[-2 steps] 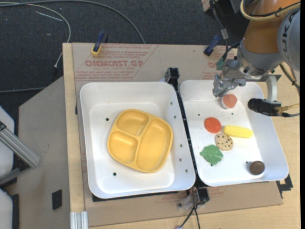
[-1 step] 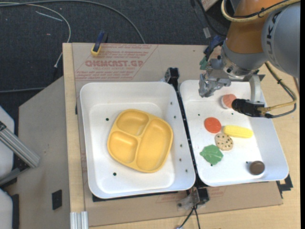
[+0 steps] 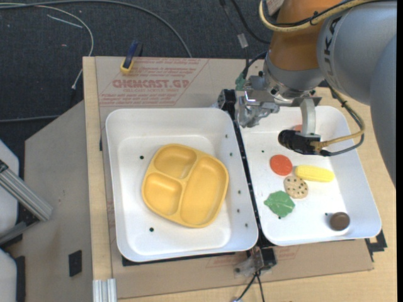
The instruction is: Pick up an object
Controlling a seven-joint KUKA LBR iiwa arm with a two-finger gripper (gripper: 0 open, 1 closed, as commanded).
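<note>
Hand: from my remote station I see the hand (image 3: 252, 109) over the right bin's (image 3: 359, 187) far left corner; I cannot tell its state.
Targets: red disc (image 3: 281, 164), yellow piece (image 3: 314, 173), speckled cookie (image 3: 295, 186), green leaf (image 3: 279, 204), brown ball (image 3: 339, 221), all small, the first four clustered.
Risk: I judge a descent here meets the bin wall, or nudges neighbours.

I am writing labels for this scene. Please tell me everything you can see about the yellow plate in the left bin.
The yellow plate looks like smooth plastic, rounded, with three compartments: two small at the left, one large at the right. It holds nothing, lies flat and right side up, slightly rotated, near the middle of the left bin. It touches only the bin floor.
</note>
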